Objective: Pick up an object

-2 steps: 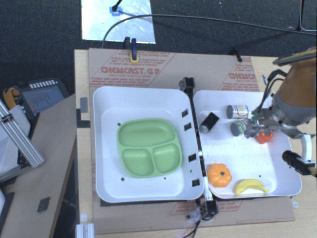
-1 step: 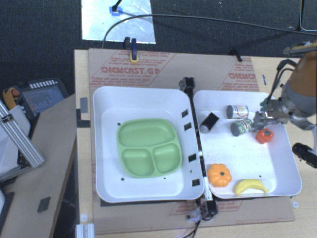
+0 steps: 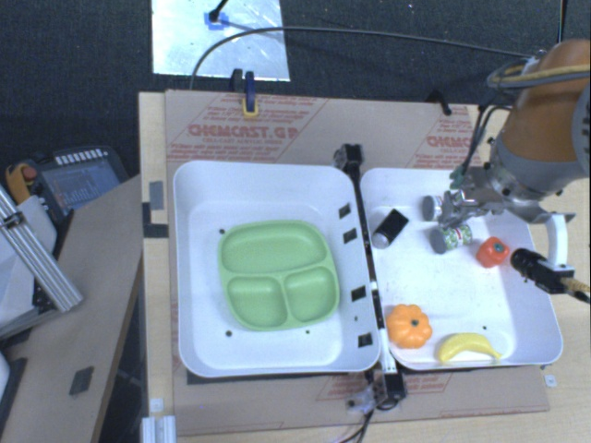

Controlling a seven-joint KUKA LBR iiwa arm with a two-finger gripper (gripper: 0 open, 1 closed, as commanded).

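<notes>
Right white bin (image 3: 526, 340) is open through the middle, but the orange toy pumpkin (image 3: 409, 326) and yellow plastic banana (image 3: 467, 347) crowd its near edge. The small black block (image 3: 391, 227) sits by the divider.

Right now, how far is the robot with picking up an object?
Nothing looks lifted yet: the pumpkin, banana and tomato lie in the right bin. In hand: the claw is right above the small can. Left: gripping and raising it.

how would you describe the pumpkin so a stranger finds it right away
Look in the right white bin, along its near edge by the divider between the bins. The pumpkin sits there, left of the yellow banana. It is the round, ribbed orange thing, bigger than the small orange-red fruit farther back.
</notes>
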